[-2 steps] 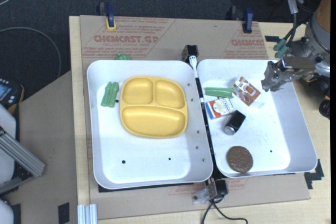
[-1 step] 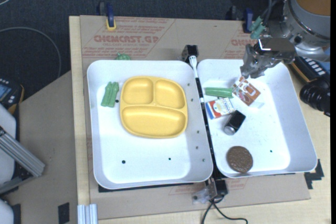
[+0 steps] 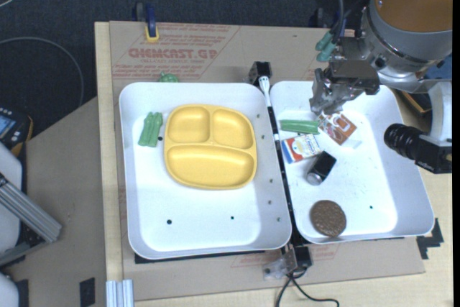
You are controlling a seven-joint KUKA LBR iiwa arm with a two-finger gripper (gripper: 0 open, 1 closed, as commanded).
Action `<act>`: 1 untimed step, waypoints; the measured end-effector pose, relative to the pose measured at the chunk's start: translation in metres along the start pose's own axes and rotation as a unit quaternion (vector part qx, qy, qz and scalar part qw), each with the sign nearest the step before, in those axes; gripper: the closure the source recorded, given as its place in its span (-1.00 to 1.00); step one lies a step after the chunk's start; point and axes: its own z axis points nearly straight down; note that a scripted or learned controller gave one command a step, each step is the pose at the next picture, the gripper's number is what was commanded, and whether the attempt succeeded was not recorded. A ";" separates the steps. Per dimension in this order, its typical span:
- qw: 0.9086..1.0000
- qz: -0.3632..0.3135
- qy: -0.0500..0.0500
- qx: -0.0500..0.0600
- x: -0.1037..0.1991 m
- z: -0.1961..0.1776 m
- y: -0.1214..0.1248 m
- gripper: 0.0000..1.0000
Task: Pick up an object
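Nearest the camera, a round brown disc (image 3: 328, 218) lay in the right white bin (image 3: 402, 176). Left, a yellow divided plastic tray (image 3: 210, 146) filled the other bin (image 3: 144, 212). Rightward, the gripper (image 3: 328, 106) hung just above a small brown-and-white packet (image 3: 339, 129); whether it gripped anything, I could not tell.

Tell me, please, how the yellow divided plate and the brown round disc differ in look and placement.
The yellow divided plate is large, roughly rectangular and split into three compartments; the brown round disc is much smaller, flat and plain. The plate lies in the left bin, the disc in the right bin near its front edge. Both lie flat.
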 end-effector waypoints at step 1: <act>1.000 0.003 0.000 -0.001 -0.009 -0.001 0.000 1.00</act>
